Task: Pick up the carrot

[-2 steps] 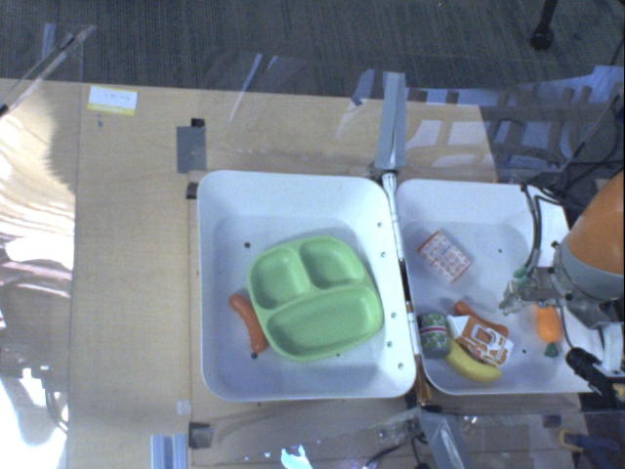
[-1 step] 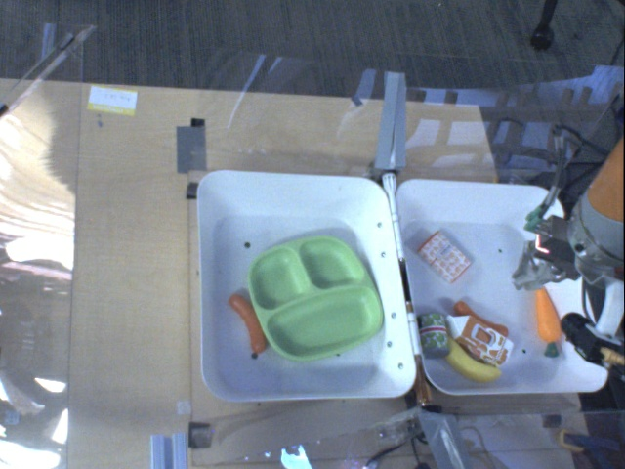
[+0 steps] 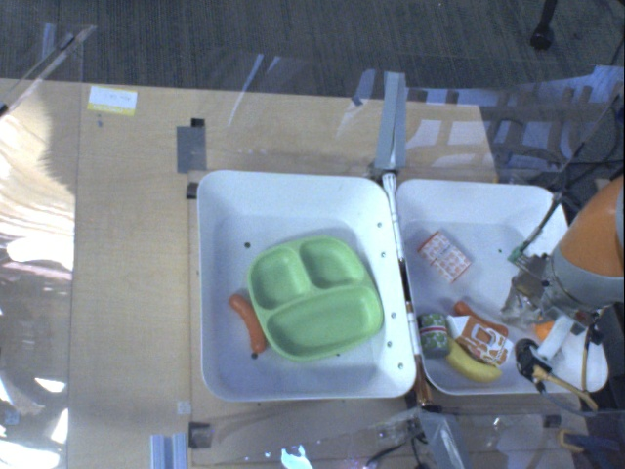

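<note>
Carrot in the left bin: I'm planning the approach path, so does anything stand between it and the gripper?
The gripper is over the right bin, so the two bins' meeting walls and the green plate lie between. The plate's rim sits against the carrot. Nothing lies on top of it.

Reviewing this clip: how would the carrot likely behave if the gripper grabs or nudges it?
The carrot looks slim and rounded, so it may roll if nudged. It lies in the left bin against the green plate, so finger room on that side looks tight. Probably light.
</note>
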Controlling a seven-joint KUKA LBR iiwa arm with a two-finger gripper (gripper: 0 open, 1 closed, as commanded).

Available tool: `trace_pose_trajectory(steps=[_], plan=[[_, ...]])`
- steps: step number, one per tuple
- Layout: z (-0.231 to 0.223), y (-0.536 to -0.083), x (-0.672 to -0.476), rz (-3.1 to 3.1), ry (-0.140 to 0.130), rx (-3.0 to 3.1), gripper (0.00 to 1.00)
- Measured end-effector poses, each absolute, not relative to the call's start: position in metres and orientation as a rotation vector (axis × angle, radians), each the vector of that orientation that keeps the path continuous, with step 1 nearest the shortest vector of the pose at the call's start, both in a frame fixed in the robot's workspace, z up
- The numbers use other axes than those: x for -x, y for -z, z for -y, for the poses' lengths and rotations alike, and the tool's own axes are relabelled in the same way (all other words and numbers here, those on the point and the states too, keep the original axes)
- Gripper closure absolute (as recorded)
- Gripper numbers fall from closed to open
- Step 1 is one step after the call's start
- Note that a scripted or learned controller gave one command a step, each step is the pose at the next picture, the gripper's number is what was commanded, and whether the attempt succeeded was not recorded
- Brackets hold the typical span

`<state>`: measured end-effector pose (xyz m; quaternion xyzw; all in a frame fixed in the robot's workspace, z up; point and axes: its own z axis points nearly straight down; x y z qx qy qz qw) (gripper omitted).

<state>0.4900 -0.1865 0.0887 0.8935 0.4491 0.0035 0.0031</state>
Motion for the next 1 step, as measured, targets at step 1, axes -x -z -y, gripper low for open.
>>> trace_pose_trajectory(steps=[1], plan=[[0.1766, -0.2255, -0.5698, -1.427, -0.005, -2.794, 1.00]])
